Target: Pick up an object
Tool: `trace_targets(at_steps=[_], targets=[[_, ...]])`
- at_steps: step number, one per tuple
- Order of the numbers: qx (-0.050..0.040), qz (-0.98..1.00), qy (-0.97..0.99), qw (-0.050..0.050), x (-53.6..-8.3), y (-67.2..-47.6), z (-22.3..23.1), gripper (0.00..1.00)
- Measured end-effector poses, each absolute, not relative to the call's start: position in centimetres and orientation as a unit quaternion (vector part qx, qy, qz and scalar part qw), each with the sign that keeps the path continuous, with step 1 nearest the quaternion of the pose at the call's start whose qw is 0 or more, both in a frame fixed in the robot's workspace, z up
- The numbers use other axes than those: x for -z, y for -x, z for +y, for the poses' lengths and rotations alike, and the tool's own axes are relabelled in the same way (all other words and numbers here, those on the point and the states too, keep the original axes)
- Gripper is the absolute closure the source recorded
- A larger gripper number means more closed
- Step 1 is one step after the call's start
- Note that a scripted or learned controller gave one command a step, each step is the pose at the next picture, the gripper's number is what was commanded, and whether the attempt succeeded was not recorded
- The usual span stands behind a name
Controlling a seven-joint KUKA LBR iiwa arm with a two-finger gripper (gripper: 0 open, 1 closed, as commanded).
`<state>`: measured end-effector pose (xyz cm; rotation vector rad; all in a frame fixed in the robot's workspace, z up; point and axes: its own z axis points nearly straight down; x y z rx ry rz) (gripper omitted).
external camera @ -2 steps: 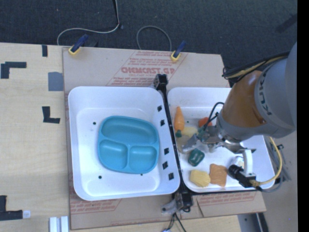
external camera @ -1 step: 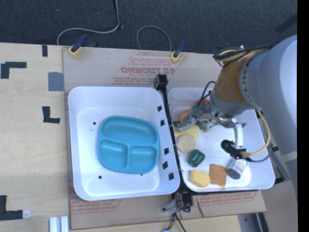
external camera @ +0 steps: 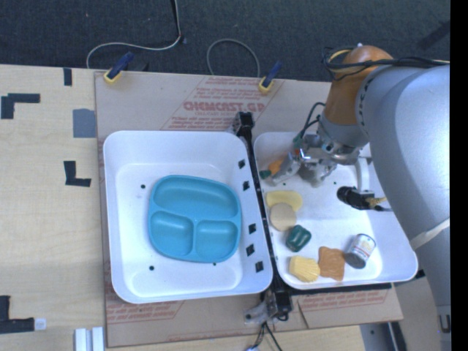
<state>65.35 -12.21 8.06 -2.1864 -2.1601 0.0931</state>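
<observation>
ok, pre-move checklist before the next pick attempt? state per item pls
1. Gripper over the right bin, near its far-left corner: ok.
2. Small orange piece close beside it as target: ok.
3. Finger state: cannot tell.
4. Anything held: cannot tell.
5. Other items, green block and can, well apart from gripper: ok.
6. Blue tray lies in the left bin, out of the way: ok.

A pale wooden bench point(external camera: 44, 218) stands against dark carpet point(external camera: 219, 13); a brown board point(external camera: 197, 104) lies clamped on top.
</observation>
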Motion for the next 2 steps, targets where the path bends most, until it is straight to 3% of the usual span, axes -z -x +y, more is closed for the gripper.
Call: trace_targets(at_steps=[1,2], targets=[[-0.0257,-0.700,0.713,0.024,-8.05,-64.85,-12.03,0.00],[-0.0290,-0.700,0.714,0.021,-8.07,-65.31,-11.61,0.00]])
